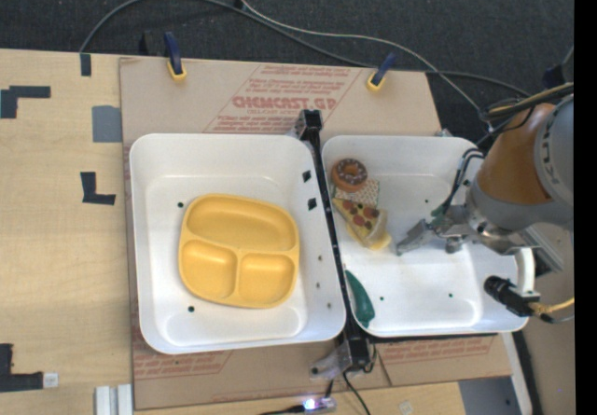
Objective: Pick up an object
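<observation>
A yellow divided plate (240,250) sits in the left bin (149,217). In the right bin (438,311), a doughnut (350,174) lies at eleven o'clock, touching a pizza slice (362,217) just below it, and a green piece (360,299) rests at seven o'clock by the divider. The hand (408,242) hangs low at the bin's middle, the pizza slice just beside it at nine o'clock. I cannot tell how its grip stands, and nothing shows in its hold.
</observation>
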Controlling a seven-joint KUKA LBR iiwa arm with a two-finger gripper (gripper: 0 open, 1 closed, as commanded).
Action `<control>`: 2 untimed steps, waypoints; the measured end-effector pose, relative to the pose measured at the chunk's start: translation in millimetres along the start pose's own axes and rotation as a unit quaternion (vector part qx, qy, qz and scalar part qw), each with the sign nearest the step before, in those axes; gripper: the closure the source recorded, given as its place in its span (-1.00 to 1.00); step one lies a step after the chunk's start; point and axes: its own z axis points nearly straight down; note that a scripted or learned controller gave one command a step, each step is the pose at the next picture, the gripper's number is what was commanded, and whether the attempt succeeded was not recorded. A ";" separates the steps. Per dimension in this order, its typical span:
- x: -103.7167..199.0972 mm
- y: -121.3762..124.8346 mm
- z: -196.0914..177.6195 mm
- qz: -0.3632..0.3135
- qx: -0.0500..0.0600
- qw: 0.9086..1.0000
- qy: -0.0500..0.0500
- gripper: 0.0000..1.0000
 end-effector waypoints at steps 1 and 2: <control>-1.1 0.4 -12.3 0.000 -0.002 1.000 -0.002 1.00; -10.8 1.6 -61.8 0.000 -0.002 1.000 0.000 1.00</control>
